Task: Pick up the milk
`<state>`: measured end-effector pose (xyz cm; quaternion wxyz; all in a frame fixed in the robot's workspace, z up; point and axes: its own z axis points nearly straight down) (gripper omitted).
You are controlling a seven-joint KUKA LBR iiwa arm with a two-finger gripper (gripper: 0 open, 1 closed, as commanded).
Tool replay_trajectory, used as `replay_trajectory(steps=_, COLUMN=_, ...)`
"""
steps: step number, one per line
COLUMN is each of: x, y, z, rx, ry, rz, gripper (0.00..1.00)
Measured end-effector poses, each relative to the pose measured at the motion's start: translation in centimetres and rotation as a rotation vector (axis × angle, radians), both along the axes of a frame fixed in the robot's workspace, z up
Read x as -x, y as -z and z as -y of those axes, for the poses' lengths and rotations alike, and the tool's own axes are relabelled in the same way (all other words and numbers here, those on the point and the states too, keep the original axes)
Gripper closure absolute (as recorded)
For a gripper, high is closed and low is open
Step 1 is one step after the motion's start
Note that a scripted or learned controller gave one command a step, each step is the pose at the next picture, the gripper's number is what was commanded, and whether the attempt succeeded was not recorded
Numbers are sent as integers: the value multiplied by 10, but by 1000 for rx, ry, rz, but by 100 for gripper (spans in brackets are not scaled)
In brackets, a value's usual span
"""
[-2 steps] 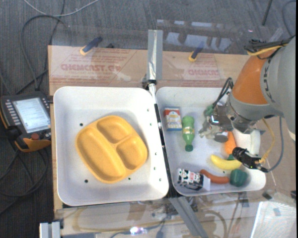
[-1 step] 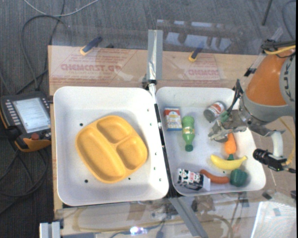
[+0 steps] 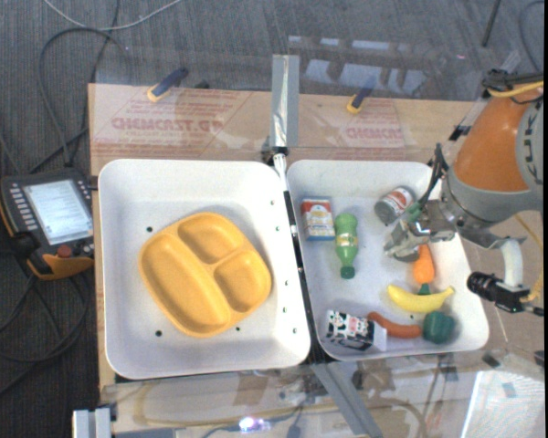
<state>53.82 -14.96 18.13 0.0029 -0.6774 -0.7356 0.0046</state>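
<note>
The milk (image 3: 354,329) lies on its side at the near edge of the right bin (image 3: 370,173), touching a red chili (image 3: 397,327) — not yet grasped. Farther back, the hand (image 3: 407,241) hovers near a carrot (image 3: 424,267); its opening cannot be told. Step: approach. Next — travel nearward, descend over the carton.

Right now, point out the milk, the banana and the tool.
milk (image 3: 354,329): camera view, middle of the carton's side.
banana (image 3: 418,298): camera view, mid-curve.
tool (image 3: 407,237): camera view, between its fingertips.
</note>
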Motion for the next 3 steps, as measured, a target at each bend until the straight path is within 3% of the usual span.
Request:
replay_trajectory(steps=1, x=27, y=-8, z=-128, rx=-1, ry=132, rz=3, gripper=100)
replay_trajectory(steps=2, x=30, y=0, z=-123, rx=1, ry=66, rz=3, gripper=100)
replay_trajectory(steps=3, x=49, y=0, z=-121, rx=1, ry=103, rz=3, gripper=100)
